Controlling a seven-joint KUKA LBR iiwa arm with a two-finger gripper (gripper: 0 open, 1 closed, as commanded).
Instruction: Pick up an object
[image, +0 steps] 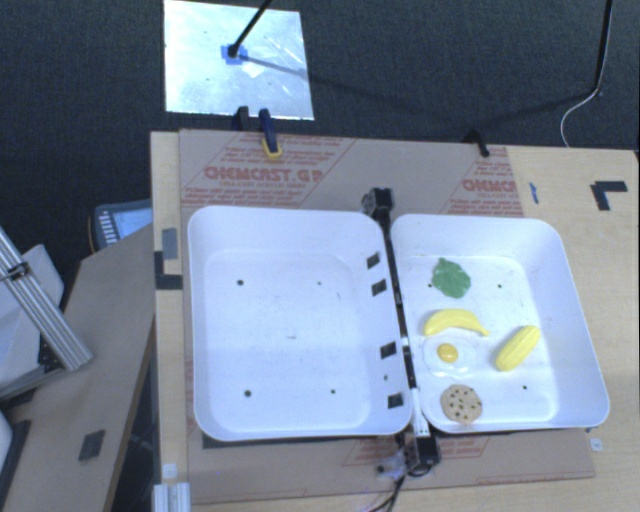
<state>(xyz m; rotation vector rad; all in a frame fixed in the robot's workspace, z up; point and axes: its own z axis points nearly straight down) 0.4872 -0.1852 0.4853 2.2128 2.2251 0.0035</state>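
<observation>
White plastic forms both shallow bins on the bench. All the objects lie in the right bin (570, 300). A green leafy piece (451, 277) sits farthest back, and a yellow banana (455, 322) lies just nearer than it. A fried egg (448, 353) rests close below the banana, with a yellow corn cob (517, 347) to its right, apart from it. A speckled cookie (461, 403) lies nearest, by the front wall. The left bin (200, 300) adjoins it along a clipped divider. I cannot tell the pincer's state.
</observation>
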